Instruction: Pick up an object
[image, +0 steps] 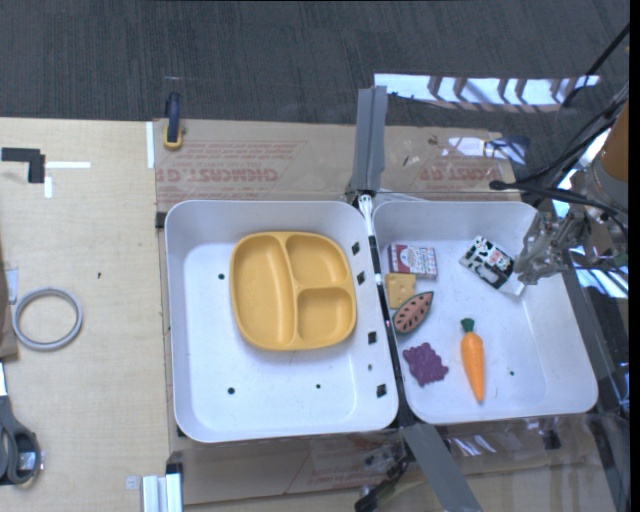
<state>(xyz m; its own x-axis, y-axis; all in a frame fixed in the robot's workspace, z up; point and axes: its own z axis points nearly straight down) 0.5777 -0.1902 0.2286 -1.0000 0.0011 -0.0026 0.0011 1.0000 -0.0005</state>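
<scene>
my arm reaches in from the right edge of the view, its orange band just showing at the upper right. my gripper (532, 262) hangs low at the right, metal parts pointing down and left, cables trailing behind.

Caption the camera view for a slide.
End effector beside black-and-white carton in right bin; yellow divided plate in left bin.

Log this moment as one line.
arm: over right bin | gripper: beside black-and-white toy | grasp: none seen | carrot, grapes: in bin | yellow plate: left bin
</scene>
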